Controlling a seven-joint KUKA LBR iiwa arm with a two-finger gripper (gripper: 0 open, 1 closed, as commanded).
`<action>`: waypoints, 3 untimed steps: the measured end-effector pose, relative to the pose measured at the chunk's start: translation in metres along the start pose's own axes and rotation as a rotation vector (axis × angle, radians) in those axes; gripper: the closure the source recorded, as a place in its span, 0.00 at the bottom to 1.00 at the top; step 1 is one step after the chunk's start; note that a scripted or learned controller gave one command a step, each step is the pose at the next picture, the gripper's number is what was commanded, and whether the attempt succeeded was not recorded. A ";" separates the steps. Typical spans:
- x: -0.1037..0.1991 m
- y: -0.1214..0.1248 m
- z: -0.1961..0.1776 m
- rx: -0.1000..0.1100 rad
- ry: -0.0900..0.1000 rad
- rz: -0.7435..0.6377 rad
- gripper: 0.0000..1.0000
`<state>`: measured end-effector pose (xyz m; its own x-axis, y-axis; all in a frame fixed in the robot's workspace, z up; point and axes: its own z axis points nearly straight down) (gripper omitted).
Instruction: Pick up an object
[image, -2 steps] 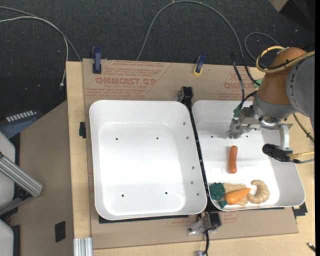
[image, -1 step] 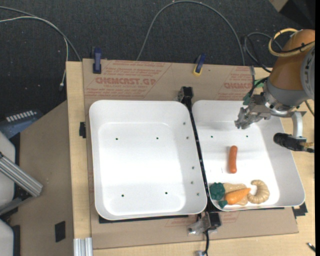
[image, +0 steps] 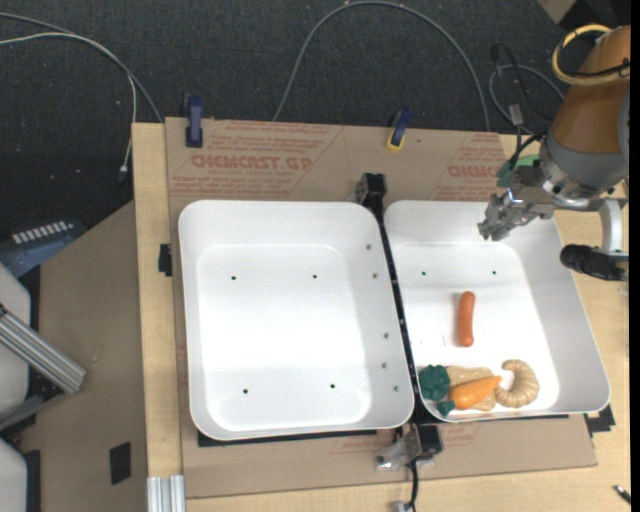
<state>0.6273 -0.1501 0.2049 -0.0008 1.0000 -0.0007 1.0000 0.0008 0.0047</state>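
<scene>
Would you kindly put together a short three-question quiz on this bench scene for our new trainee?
1. True or false: the orange sausage-shaped toy lies in the left shallow white bin.
2. Which item sits beside the dark green leafy toy at the right shallow white bin's near edge? A) the orange carrot-shaped toy B) a blue cup C) a red ball
3. Fill in: the two-finger gripper hovers over the right bin's ___ corner, far or near?

Key: 1 false; 2 A; 3 far. The beige curled pastry-shaped toy also lies in that near cluster.
</scene>
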 end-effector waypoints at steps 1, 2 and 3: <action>0.000 0.001 -0.053 -0.001 0.000 0.000 1.00; 0.053 0.004 -0.055 0.004 0.002 -0.004 1.00; 0.114 0.002 -0.044 0.005 0.002 -0.005 1.00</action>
<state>0.6289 -0.0365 0.2485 -0.0053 1.0000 0.0015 1.0000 0.0053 -0.0003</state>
